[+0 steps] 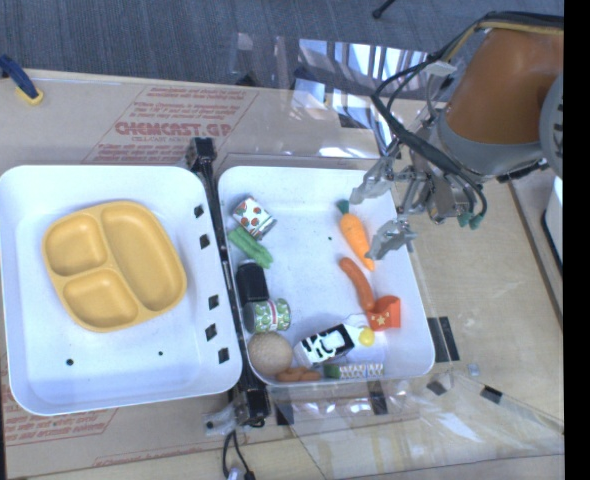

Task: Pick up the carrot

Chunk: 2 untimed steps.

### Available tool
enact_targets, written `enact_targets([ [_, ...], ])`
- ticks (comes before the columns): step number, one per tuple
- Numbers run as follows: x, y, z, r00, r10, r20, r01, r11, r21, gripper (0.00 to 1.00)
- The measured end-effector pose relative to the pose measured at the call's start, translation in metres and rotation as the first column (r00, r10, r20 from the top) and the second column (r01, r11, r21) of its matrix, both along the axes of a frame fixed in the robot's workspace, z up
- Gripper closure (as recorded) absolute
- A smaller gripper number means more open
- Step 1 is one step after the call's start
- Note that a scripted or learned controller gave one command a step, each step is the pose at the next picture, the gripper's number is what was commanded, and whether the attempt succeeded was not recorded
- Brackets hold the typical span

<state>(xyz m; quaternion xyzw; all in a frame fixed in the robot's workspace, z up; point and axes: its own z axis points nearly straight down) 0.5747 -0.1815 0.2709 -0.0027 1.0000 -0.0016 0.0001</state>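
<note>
From the overhead camera view I judge the pick as not yet made: the carrot (354,234) lies on the floor of the right bin (305,183), in its upper right part, and nothing has it lifted. My gripper (384,211) hangs over that same corner, its two metal fingers spread apart with nothing between them; one fingertip (390,238) sits just beside the carrot's lower right flank, the other is up near its green end. So I read it as the approach being done and the closing and lifting being left, though I cannot tell from this slant how high the fingers stand above the bin floor. The carrot itself is a short, bright orange toy, tapered, with a small green stub at the top, lying at a slant with the stub toward the far wall. Just below it lies a longer orange-red sausage-like piece (356,279), near but apart, which I would take care not to confuse with it. The left bin (15,268) carries a yellow divided plate (113,264), well apart from the action.
</note>
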Motion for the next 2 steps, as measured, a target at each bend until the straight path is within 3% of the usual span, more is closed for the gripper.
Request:
enact_targets([
  [1, 0.052, -0.027, -0.156, 0.952, -0.307, -0.006, 0.307, 0.952, 0.003, 0.0],
  [2, 0.056, -0.026, -0.14, 0.955, -0.298, 0.005, 0.298, 0.955, 0.002, 1.0],
])
